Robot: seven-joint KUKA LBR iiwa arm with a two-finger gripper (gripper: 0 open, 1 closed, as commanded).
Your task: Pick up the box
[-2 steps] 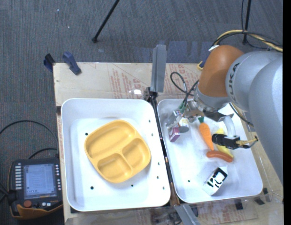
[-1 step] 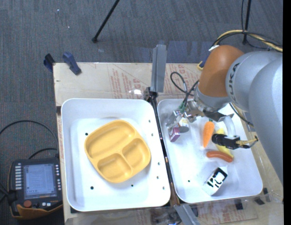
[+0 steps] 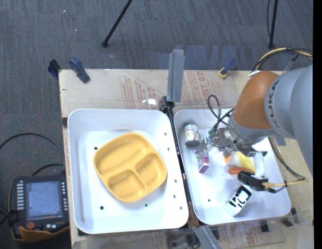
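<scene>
Nearest, a black-and-white carton (image 3: 238,199) is seen lying tilted in the near right corner of the right bin (image 3: 213,211), a smooth, shallow tray of white plastic. Just beyond it, orange and yellow items (image 3: 240,164) are heaped under the arm's wrist. To their left a small purple box (image 3: 203,164) is found in the middle of that bin, directly in front of the gripper (image 3: 203,147) and very close to it; contact cannot be made out. Whether the claw is released or clenched cannot be told, and nothing is shown grasped in it.

Either the purple box or the carton may be meant by the task. Both are judged to be light, stiff cardboard with slick printed faces, easily crushed if squeezed hard. Each is best taken across its narrow width, on two flat opposite sides, near the middle.

Farther back a small round tin (image 3: 190,132) is seen standing. In the left bin (image 3: 78,139) a yellow divided plate (image 3: 130,166) of glossy plastic with rounded corners is laid.
</scene>
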